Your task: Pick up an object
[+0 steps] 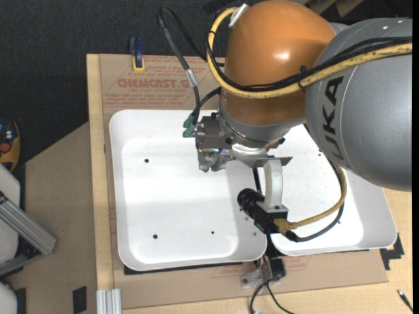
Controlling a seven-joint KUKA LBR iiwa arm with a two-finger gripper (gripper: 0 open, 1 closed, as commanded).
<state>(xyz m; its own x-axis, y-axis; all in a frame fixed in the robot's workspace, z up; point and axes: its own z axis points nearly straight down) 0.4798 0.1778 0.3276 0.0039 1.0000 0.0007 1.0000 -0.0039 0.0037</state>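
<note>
Over the right part of the left bin (131,175), close to the edge it shares with the right bin (366,224), the gripper (211,157) hangs low as a block of grey metal under the wrist. From this angle I can't tell how wide it is set, or whether anything is in it. I also can't tell where the thing to pick up lies, because the arm covers the middle of both bins. The visible floor of the left bin is plain white with a few small black dots (154,236).

A white bracket (272,183) comes down just right of the gripper, with a black fitting (256,209) at its lower end. A yellow cable (321,220) loops out from that fitting over the right bin. Above these sits the arm's orange dome (281,51), with yellow and black cables wrapped around it. The grey arm link (376,103) comes in from the right. A thin black cable (178,41) runs up and to the left from the wrist.

Both bins rest on a brown board (98,175) printed in red near its far edge, where a blue clamp (137,52) grips it. A small black connector (272,267) sits at the board's near edge, below the seam between the bins. A metal rail (26,226) lies at the lower left, off the board.
</note>
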